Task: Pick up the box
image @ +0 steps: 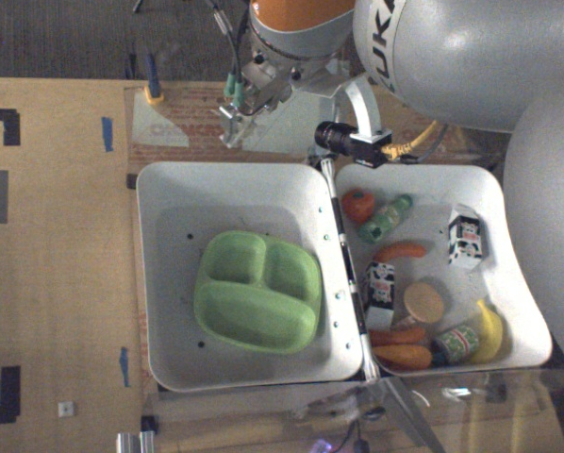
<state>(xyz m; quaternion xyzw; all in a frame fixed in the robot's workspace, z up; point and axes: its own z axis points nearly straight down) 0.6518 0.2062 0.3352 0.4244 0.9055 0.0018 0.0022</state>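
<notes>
Two small white boxes with black cow patches lie in the right bin (520,286). One box (466,237) rests near that bin's right wall; the other box (381,284) lies against its left wall. My gripper (232,125) hangs over the bench beyond the far edge of the left bin (169,206), well away from both boxes and with nothing in it. The grey arm with its orange band fills the upper right.
A green divided plate (258,291) lies in the left bin. The right bin also holds a tomato (357,204), a green bottle (387,218), a red sausage (401,250), a tan disc (423,302), a banana (490,332), a can (456,342) and carrots (402,355).
</notes>
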